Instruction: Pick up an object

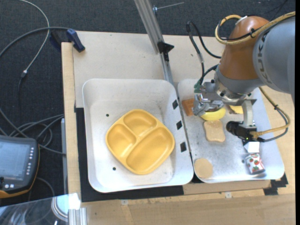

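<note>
The gripper (pixel 206 108) is hanging low over the far-left part of the right bin (pixel 276 165), directly above a yellow object (pixel 214 114) that is peeking out just under and toward the near side of it. How far it is open, I cannot tell, and nothing is visibly held. A toast-shaped piece (pixel 214 131) is lying just nearer, and a round cookie (pixel 203 168) is sitting by the near-left corner. The left bin (pixel 93 95) is holding 1 yellow divided plate (pixel 139 141).
</note>
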Controlling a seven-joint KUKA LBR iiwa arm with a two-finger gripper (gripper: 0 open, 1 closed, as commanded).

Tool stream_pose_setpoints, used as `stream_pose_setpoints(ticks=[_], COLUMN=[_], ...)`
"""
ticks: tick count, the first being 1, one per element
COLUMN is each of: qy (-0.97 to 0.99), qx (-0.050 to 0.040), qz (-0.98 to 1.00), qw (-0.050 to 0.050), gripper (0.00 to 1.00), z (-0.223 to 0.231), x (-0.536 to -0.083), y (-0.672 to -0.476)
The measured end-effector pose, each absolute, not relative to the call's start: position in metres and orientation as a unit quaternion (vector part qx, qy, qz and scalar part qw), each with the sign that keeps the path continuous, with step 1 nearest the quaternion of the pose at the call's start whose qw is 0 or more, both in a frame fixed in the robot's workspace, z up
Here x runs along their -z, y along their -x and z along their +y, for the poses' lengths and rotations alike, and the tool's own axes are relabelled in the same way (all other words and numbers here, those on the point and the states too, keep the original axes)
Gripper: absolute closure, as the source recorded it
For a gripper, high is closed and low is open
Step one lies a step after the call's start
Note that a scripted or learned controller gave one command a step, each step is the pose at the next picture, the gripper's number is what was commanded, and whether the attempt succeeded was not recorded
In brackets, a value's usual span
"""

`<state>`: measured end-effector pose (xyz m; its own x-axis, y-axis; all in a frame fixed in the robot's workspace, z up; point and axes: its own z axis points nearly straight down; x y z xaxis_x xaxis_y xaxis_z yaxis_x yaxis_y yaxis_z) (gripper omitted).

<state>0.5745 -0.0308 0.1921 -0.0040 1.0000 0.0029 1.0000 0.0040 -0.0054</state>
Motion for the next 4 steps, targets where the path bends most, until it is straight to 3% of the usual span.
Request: stream_pose_setpoints(ticks=[1,2,3,4], qy=[0.706,0.705,0.706,0.707], qx=[0.0019,0.0039,-0.0029,-0.0014], qz=[-0.708,-0.710,-0.708,-0.707], qw=[-0.002,-0.003,0.004,0.002], gripper=[1.00,1.00,1.00,1.00], z=[-0.031,0.018,0.039,0.042], x=[-0.209,-0.252,-0.189,-0.193], y=[-0.609,-0.658,-0.638,-0.627])
